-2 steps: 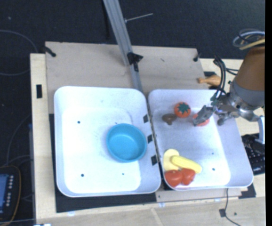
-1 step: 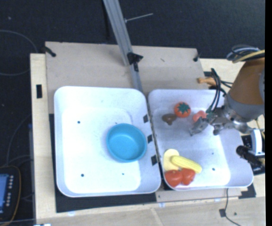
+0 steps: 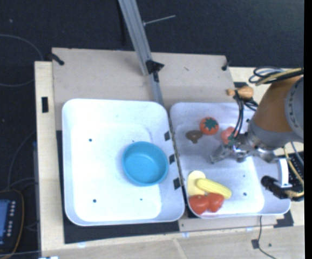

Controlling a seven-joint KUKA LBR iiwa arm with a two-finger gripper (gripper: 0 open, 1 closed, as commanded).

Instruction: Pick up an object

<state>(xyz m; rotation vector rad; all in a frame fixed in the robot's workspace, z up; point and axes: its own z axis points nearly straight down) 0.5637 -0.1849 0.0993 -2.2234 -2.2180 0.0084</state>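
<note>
Grey arm (image 3: pixel 277 117) reaches in, tool (image 3: pixel 221 155) low over right bin (image 3: pixel 253 198); grip state unclear.

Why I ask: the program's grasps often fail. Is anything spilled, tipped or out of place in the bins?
Nothing stands out. The blue bowl sits upright in the left bin. The tomato, brown piece, banana and red pepper lie inside the right bin, near the tool.

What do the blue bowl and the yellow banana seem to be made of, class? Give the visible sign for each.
Blue bowl: probably plastic, smooth and evenly coloured with a soft sheen along the rim. Yellow banana: likely moulded plastic toy food, uniformly bright yellow and unblemished, though the view is too coarse to rule out rubber or foam.
</note>
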